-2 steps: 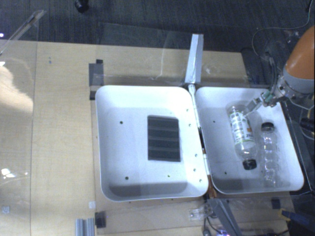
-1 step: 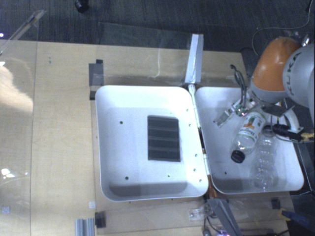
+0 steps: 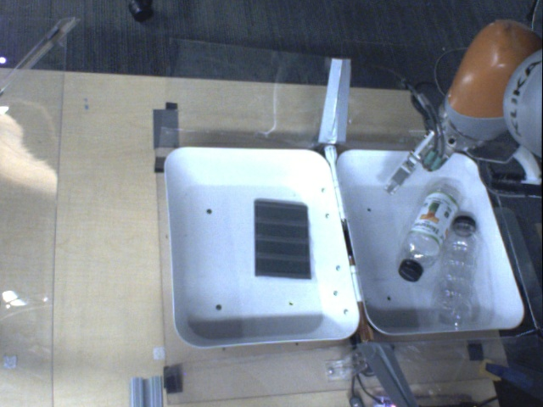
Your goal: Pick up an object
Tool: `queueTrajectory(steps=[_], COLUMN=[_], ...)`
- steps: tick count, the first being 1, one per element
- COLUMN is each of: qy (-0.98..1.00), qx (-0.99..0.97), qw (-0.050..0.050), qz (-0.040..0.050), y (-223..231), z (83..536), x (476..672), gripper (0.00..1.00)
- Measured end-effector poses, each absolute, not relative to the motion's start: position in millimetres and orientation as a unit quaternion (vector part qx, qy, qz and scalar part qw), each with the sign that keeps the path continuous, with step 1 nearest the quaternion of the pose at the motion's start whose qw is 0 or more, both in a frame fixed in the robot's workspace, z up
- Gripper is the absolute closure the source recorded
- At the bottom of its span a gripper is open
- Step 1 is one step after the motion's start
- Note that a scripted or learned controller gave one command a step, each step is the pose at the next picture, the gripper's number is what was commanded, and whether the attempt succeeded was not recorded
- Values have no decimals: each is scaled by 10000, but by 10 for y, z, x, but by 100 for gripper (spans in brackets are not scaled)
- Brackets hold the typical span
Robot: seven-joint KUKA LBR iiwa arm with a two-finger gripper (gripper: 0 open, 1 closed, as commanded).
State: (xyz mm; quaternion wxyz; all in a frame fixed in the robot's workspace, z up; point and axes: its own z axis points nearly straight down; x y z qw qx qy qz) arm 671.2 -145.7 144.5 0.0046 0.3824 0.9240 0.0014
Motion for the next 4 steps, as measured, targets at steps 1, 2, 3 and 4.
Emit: queueTrajectory(steps=[1, 2, 3, 4], qy=[9201, 9300, 9301, 9342], qx=[3916, 3675, 3673, 3568], qw=[48, 57, 20, 10], qz=[12, 15, -15, -2], y=[-1899, -1772, -1757, -1739], z=[1152, 1161, 930, 1029], x=[6329, 6590, 6551, 6578], gripper=[0, 0, 0, 0])
